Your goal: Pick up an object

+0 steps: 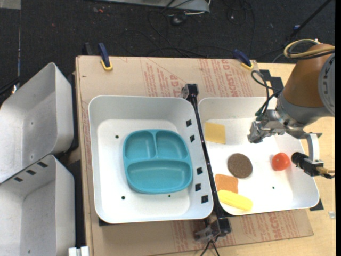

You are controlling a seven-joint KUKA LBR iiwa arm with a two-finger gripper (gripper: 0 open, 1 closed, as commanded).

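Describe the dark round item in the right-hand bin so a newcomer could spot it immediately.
Start at the right bin, the one the arm reaches over. Near its middle lies a flat brown disc, left of the red ball and just above the orange slab. It is the darkest item there, and flat where the ball is rounded.

A robotics lab, test rig in view.
Cardboard-covered worktop (160,79) clamped at its back edge, two white bins (101,143) side by side, loose cables (234,9) trailing across dark carpet behind.
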